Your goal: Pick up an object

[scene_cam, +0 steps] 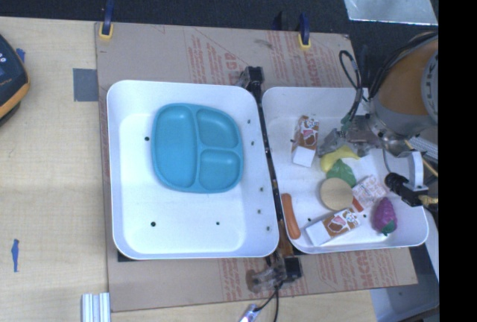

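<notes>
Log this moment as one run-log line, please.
gripper: over right bin | yellow toy: beside fingertips | grasp: unconfirmed | blue plate: left bin

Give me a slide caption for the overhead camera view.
KUKA arm over the toy-filled right bin; blue divided plate in the left bin.

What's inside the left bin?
A blue divided plate lies in the left bin, its compartments bare. Whatever is under the plate is covered.

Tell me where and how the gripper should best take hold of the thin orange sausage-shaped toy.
Probably grip the thin orange sausage-shaped toy at its middle, from above, with fingers across its narrow width. It lies flat beside the right white bin's left wall, so the wall-side finger has little room.
</notes>
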Robot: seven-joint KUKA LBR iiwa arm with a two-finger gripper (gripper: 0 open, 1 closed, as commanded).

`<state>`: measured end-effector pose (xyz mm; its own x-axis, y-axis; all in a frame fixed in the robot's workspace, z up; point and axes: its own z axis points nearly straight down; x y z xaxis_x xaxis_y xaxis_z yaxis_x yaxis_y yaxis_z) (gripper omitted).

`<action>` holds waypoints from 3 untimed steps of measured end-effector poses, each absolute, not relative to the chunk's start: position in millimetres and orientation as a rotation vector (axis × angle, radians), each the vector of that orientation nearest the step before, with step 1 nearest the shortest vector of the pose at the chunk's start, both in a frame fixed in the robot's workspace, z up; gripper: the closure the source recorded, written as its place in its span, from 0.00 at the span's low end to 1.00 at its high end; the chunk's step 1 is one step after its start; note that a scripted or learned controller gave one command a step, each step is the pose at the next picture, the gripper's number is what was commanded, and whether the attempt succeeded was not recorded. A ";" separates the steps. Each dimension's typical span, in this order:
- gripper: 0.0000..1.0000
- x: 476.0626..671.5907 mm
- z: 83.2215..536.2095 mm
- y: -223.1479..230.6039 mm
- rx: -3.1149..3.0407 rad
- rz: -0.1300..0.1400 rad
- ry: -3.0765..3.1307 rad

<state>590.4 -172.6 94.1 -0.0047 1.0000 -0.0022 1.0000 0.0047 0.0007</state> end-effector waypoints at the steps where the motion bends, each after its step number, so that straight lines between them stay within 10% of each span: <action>1: 0.00 528.3 93.9 -130.8 2.212 0.001 2.224; 2: 1.00 528.6 104.7 -132.9 2.208 -0.002 2.226; 3: 0.00 528.5 104.6 -132.9 2.208 -0.002 2.226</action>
<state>528.5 -132.9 104.6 -0.0082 1.0000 -0.0057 1.0000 0.0082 0.0035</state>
